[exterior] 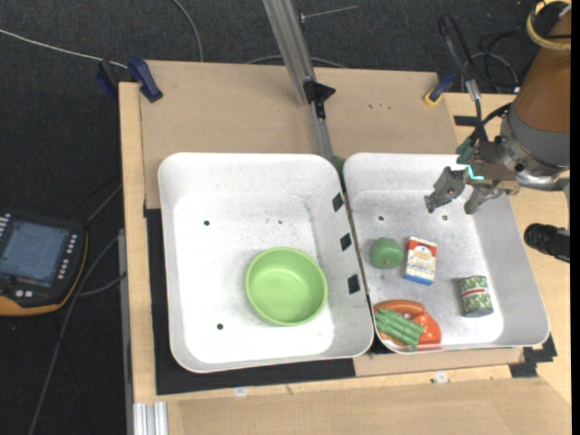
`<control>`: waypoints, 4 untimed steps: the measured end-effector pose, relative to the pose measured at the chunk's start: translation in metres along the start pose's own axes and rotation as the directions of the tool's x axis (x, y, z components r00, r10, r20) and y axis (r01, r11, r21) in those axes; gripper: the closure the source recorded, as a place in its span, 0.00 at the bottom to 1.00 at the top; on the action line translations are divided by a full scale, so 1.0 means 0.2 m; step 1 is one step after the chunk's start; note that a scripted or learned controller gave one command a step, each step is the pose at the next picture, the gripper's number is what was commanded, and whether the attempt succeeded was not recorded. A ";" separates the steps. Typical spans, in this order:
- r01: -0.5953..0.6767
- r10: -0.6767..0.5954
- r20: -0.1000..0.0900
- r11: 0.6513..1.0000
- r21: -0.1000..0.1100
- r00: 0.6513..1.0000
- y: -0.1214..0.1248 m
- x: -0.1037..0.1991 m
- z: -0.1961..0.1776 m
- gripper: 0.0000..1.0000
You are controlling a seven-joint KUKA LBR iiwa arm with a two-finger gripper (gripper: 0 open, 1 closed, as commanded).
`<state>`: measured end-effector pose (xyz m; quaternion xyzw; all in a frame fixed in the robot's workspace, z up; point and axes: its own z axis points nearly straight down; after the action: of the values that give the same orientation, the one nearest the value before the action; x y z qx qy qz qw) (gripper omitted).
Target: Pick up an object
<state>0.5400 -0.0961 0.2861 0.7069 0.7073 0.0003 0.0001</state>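
Grey two-finger gripper [460, 192] spread open, nothing between fingers, above right white bin [507, 243], up-right of small carton [420, 260].

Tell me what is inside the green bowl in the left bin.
The green bowl shows only its own green inner surface; nothing lies in it. It sits upright in the left bin. What is under the bowl is covered by it.
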 end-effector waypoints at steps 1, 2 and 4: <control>0.000 0.000 0.000 1.000 0.000 1.000 0.00 0.00 0.00 0.00; 0.000 0.000 0.000 1.000 0.002 1.000 -0.01 0.00 0.20 0.00; -0.001 0.001 0.000 1.000 0.004 1.000 0.03 0.01 0.72 0.00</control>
<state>0.5457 -0.0948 0.1412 0.7071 0.7071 -0.0012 -0.0014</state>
